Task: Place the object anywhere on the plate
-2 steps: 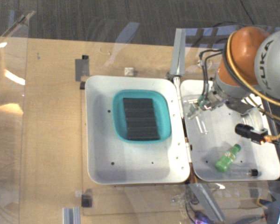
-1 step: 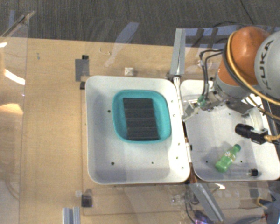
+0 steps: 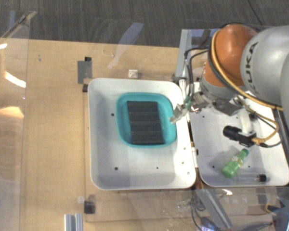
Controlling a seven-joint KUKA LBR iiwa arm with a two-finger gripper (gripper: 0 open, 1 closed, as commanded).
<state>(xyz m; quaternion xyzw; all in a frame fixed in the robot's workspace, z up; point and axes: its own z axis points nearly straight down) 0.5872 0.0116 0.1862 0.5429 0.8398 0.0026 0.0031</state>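
Gripper [image 3: 177,114] hangs at centre frame, right over the seam where the two bins meet. From my seat its tip appears against the right rim of the teal plate [image 3: 121,120], though I cannot tell whether it touches the rim or floats above it. I also cannot tell whether the gripper is released or clenched, since it shows only as a thin slanted sliver of metal, and I can make out nothing gripped in it. The grey arm [image 3: 274,61] comes in from the upper right, its orange band [image 3: 231,44] bulging above the top edge of the right bin [image 3: 209,138]. The plate lies in the upper half of the left bin [image 3: 135,172], a rounded rectangle with a dark ridged middle. The green bottle [image 3: 233,164] is not on it. It lies on its side in the lower part of the right bin, tilted with its pale cap toward the upper right, well apart from the gripper and from the plate. Just below the bottle, along that bin's lower wall, I see a slim clear tube [image 3: 245,178] with a dark end. On the wooden bench [image 3: 38,153], above the left bin, a small pale cube [image 3: 133,73] sits alone.
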